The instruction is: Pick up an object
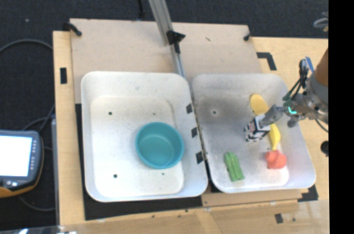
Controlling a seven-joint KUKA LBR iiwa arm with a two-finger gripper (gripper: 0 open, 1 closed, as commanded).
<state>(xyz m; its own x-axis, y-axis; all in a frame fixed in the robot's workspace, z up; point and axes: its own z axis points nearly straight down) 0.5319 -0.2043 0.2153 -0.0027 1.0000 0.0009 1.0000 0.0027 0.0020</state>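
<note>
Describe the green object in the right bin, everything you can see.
The green object is a small, elongated bright green piece, looks like plastic with a ridged or segmented surface. It lies flat on the floor of the right bin, near the front edge, its long axis slightly angled. Nothing touches it; the red object sits apart to its right.

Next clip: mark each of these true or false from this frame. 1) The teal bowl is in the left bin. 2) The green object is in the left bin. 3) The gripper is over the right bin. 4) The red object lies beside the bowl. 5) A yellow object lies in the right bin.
1) True: the teal bowl sits in the left bin.
2) False: the green object lies in the right bin.
3) True: the gripper is over the right bin.
4) False: the red object is in the right bin, near the yellow object.
5) True.
</note>
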